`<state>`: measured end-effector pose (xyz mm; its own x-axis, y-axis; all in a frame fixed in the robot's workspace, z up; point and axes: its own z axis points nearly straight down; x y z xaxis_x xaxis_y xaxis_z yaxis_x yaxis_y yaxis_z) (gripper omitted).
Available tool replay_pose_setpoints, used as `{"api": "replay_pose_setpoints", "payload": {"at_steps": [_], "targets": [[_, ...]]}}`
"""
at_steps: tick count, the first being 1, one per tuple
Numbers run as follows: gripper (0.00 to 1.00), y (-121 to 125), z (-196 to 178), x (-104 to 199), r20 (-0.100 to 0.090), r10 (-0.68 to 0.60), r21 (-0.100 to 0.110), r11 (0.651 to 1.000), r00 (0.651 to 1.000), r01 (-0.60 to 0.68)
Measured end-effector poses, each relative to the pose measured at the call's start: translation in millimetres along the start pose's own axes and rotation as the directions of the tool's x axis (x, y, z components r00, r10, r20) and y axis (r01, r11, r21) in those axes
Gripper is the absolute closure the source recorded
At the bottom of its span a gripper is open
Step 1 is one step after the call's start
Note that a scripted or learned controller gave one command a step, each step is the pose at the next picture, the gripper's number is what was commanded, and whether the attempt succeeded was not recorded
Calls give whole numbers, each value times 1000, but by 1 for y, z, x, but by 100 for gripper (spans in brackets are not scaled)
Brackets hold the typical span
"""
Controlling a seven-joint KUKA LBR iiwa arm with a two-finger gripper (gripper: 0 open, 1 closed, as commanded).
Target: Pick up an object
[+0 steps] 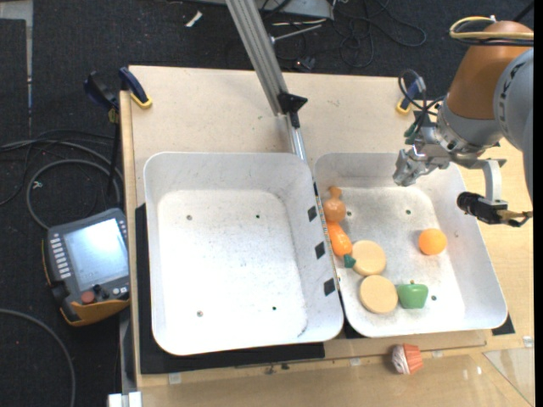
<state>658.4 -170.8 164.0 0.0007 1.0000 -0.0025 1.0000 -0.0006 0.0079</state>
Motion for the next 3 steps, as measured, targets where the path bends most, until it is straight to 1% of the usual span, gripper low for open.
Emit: {"api": "replay_pose_setpoints", "payload": {"at_steps": [1, 2, 3], "targets": [[100, 2, -47, 8, -1, -4, 0, 1000, 1000, 4], [100, 6, -112, 9, 0, -5, -1, 1000, 1000, 5], [100, 0, -95, 61, -4, -7, 9, 1000, 1000, 7]]}}
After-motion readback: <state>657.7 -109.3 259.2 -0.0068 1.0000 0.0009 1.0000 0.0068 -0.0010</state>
